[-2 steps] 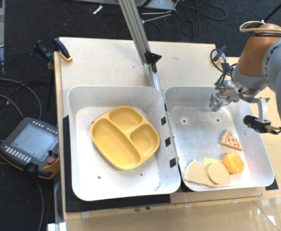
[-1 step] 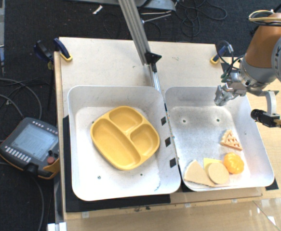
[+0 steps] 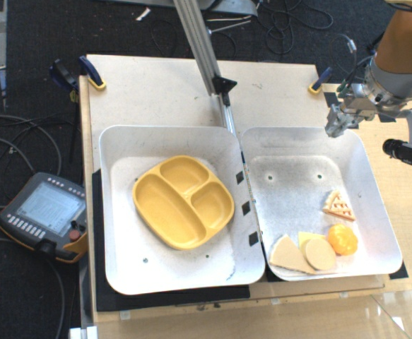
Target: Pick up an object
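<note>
Four candidate items, all bunched in near-right corner of right bin (image 3: 375,189): orange ball-like piece (image 3: 343,240), patterned triangle wedge (image 3: 338,205) just beyond it, tan round slice (image 3: 320,253) overlapping pale yellow piece (image 3: 306,239), tan wedge (image 3: 287,254) touching those at the left. None lifted, none between jaws. Gripper (image 3: 337,123) parked over far rim of right bin, well apart from the cluster. Jaws pointed down, too small and dark to read; cannot tell whether apart or together.

Risks, judged from layout:
- Flat slices lying flush on bin floor, likely to slip out of a pinch or not be caught at all.
- Overlap of round slice, yellow piece and tan wedge: could drag a neighbour or grab two at once.
- Orange piece looks rounded, may roll away if nudged off-centre.
- Cluster sitting close to sloped bin wall at near-right corner; possible finger strike on wall or rim during descent.
- Triangle wedge most isolated, probably the cleanest target, still low-profile.

Hard to make out:
- Yellow piece mostly covered by round slice, shape unclear.
- Arm cut off at top-right, only orange band (image 3: 403,37) and wrist visible.
- Fingertips merged with wrist hardware and cabling, no gap readable.
- Material of items not certain, look like toy food.

Elsewhere: yellow divided plate (image 3: 184,201) alone in left bin (image 3: 121,154), nothing in its compartments. Slanted metal pole (image 3: 200,37) crossing far bench (image 3: 156,90) down to the seam between bins. Pendant (image 3: 46,214) on floor at left.
</note>
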